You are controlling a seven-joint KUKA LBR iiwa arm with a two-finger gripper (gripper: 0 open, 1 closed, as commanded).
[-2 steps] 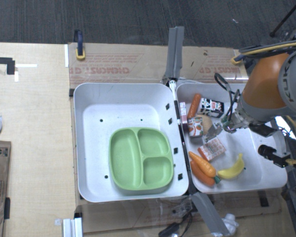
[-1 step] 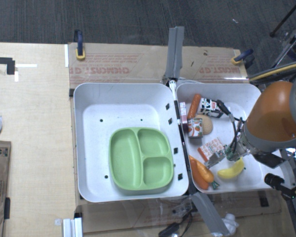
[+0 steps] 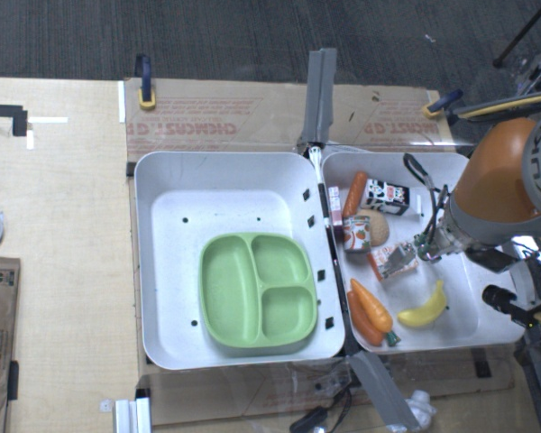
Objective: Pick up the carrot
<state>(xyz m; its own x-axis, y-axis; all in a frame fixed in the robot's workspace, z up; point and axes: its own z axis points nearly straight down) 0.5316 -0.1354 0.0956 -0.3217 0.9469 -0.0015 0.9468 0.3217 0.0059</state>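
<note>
Camera view, right bin (image 3: 469,332): carrot (image 3: 370,311) in near-left corner, against dividing wall, long axis diagonal, green stub toward banana (image 3: 424,310) just beside it. Gripper (image 3: 406,258) low over bin's middle, above a small packet; jaw state impossible to tell. Carrot lying down-left of gripper, near, not held. Nearby: milk carton (image 3: 385,195), second orange item (image 3: 354,194), small can (image 3: 357,233). Left bin (image 3: 162,242): green divided tray (image 3: 257,289). Tan bench (image 3: 54,242), dark floor beyond.

I see a green three-compartment plastic tray (image 3: 255,289) in the left white bin (image 3: 153,242), and a yellow banana (image 3: 424,309) at lower right.
</note>
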